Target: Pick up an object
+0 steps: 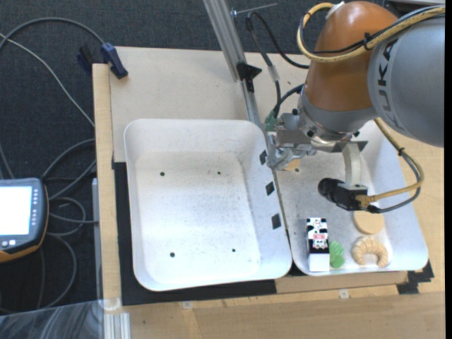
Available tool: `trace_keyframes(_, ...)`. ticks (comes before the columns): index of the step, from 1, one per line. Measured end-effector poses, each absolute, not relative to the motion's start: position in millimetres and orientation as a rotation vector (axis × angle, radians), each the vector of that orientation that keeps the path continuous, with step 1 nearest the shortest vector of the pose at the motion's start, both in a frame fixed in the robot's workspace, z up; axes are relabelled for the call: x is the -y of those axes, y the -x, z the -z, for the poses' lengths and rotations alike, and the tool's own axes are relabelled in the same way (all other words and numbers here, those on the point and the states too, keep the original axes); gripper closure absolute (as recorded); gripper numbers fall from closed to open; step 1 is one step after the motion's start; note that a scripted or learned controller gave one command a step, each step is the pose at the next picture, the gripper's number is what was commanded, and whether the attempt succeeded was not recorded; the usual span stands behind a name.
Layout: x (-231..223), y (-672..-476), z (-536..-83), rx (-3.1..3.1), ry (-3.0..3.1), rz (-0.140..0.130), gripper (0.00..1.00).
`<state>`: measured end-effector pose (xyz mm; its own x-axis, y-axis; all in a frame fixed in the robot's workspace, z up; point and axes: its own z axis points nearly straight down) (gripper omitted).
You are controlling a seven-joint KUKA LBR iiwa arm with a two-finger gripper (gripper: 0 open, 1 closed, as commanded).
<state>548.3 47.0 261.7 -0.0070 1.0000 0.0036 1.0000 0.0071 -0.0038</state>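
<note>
The right bin (pixel 413 242) holds a small carton with a black-and-white cow print (pixel 318 240) near its front left corner. Beside the carton lies a small green item (pixel 337 254), then a tan croissant-shaped piece (pixel 371 251). A round tan disc (pixel 367 222) sits just behind the croissant. My gripper (pixel 285 155) hangs low over the back left part of the right bin, close to the wall shared with the left bin. It is well behind the carton, and I see nothing held in it. The big orange and grey wrist hides the back of the bin.
The left bin (pixel 141 189) lies beside the right one, their walls meeting under the gripper. A slanted metal pole (pixel 229 41) rises behind the bins. A blue clamp (pixel 113 58) sits at the bench's back left corner, and a tablet (pixel 18 214) off the left.
</note>
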Motion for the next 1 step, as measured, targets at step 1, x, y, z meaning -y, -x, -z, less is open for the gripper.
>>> trace_keyframes(1, -97.7, -531.1, -243.0, 2.224, 2.21, -0.003, 1.0)
